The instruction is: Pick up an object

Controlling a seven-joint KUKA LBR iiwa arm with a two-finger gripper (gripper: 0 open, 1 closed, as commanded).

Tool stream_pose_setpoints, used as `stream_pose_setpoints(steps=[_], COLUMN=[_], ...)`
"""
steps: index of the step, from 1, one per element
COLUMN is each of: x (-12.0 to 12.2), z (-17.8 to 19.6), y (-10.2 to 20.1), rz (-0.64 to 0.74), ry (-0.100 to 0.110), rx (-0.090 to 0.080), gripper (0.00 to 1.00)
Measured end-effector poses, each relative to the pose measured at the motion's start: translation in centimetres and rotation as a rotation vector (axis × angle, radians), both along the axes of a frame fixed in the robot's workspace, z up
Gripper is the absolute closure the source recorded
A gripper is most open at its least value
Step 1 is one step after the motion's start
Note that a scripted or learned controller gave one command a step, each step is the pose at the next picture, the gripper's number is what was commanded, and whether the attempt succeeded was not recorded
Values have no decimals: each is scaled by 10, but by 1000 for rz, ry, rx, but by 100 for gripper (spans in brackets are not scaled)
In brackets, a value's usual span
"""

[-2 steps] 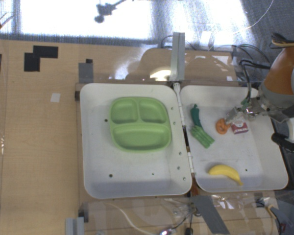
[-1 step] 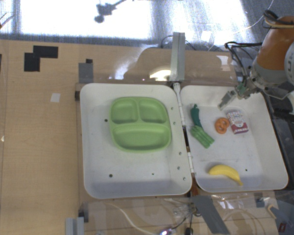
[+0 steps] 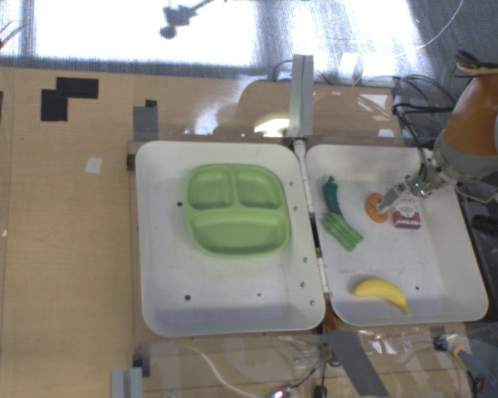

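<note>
In the right bin (image 3: 448, 305) lie a green toy vegetable (image 3: 339, 220), an orange round piece (image 3: 374, 206), a small red and white item (image 3: 407, 217) and a yellow banana (image 3: 382, 293). My gripper (image 3: 390, 201) reaches in from the right and hangs low over the gap between the orange piece and the red and white item. Its grey fingers (image 3: 393, 196) point down and to the left, right by the orange piece. I see nothing held between them.
The left bin (image 3: 162, 247) holds a green divided plate (image 3: 236, 209). A metal post (image 3: 301, 98) stands behind the divider between the bins. The orange-banded arm (image 3: 480, 127) fills the right bin's far right corner. Cables run along the bench's far right.
</note>
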State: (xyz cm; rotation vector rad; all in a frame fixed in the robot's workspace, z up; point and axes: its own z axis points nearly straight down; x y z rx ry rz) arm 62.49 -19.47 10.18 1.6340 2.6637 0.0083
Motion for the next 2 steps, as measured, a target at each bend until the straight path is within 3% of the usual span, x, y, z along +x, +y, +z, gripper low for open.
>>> stream_pose_setpoints(steps=[1, 2], x=[6, 6], z=[-3, 75], y=[8, 40], rz=[-12, 4], ry=[-12, 7], rx=[-6, 2], gripper=[0, 0])
